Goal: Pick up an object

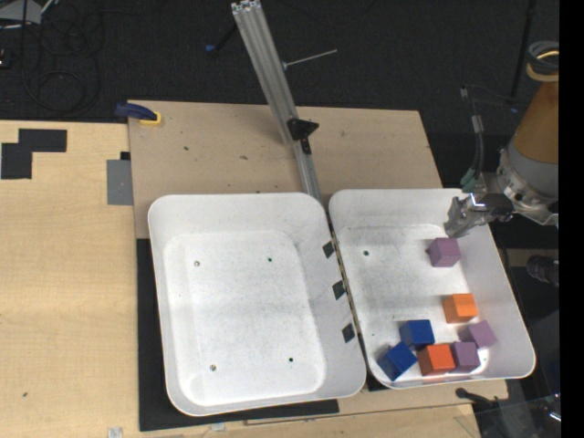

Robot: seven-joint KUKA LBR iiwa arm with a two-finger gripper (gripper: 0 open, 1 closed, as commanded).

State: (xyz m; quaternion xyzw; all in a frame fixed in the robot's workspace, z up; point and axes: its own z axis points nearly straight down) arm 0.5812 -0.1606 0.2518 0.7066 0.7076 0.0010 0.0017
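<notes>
My gripper hangs at the right of the frame, just above a purple cube. Whether my jaws stand apart, I cannot tell.

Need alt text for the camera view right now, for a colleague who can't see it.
The gripper hangs over the right bin, just above a lone purple cube. More cubes, blue, orange and purple, cluster in that bin's near corner, beside the left bin.
</notes>
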